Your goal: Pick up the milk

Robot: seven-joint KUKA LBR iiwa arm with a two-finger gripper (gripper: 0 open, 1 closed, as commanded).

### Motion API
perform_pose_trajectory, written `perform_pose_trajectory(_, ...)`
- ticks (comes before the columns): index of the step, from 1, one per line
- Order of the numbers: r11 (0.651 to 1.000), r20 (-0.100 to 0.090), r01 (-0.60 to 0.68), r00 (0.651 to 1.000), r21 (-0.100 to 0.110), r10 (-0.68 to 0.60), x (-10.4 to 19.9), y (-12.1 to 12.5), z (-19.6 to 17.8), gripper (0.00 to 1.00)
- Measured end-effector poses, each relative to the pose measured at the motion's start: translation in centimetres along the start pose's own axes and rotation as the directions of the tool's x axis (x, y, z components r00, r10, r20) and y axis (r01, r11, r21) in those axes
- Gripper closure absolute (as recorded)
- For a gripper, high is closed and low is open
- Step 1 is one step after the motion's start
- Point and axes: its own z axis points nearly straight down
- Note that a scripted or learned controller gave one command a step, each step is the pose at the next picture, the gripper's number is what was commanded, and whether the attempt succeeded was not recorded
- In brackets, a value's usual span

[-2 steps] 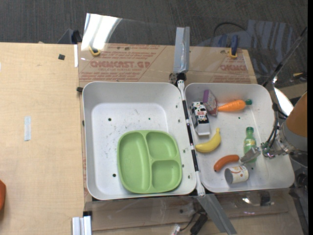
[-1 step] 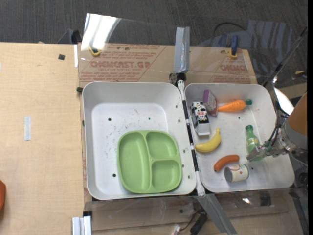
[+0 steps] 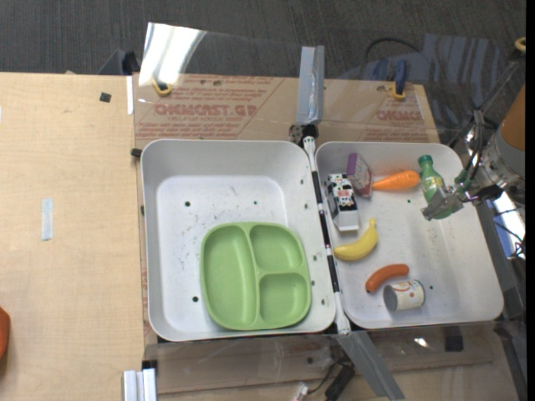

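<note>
Well apart from the gripper (image 3: 440,205), off toward the view's left and level with it: a small milk carton (image 3: 341,200), hard against the far wall of the right bin (image 3: 489,303). Lying down, by the look of it, long axis along that wall and so crosswise to the line of reach from the gripper. White, with black cow patches on its upper end. Between the two, slightly farther up the view: a carrot (image 3: 394,180); nearer down, a banana (image 3: 358,242). Just beside the gripper, a green bottle (image 3: 430,178). Gripper spread or pressed together: cannot tell from here.
</note>
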Motion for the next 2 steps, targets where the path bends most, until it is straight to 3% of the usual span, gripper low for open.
perform_pose_trajectory(1, 1.000, -0.002, 0.006, 1.000, 0.001, -0.006, -1.27, -5.58, 14.41, 1.00)
perform_pose_trajectory(2, 1.000, -0.002, 0.007, 1.000, 0.001, -0.007, -1.27, -5.58, 14.41, 0.00)
